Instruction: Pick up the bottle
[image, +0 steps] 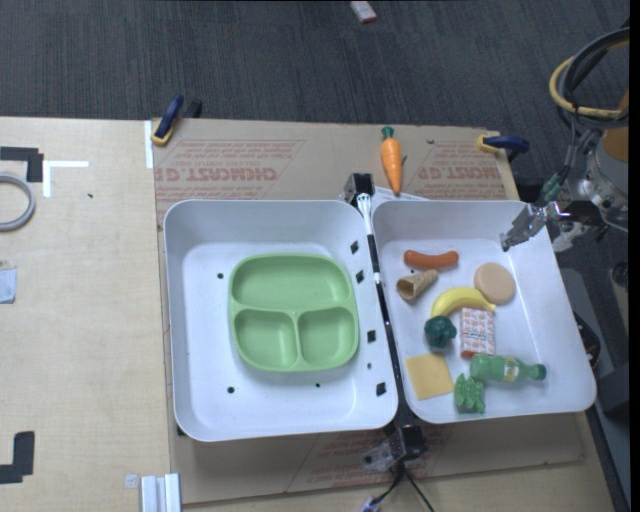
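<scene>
Camera view | bottle (508, 369) lay on its side in right bin (560, 275), near front edge | end effector (524, 226) hovered over far rim, grip state unreadable, nothing visibly held.

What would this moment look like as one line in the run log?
task: pick up bottle | hand: over right bin's far right corner, holds nothing | bottle: lying in right bin, near front, untouched | status: not yet grasped

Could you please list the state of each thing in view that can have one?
bottle: lying on its side in the right bin, not gripped
gripper: above the right bin's far right corner, holding nothing
green divided plate: flat in the left bin, nothing on it
carrot: lying outside the bins
</scene>
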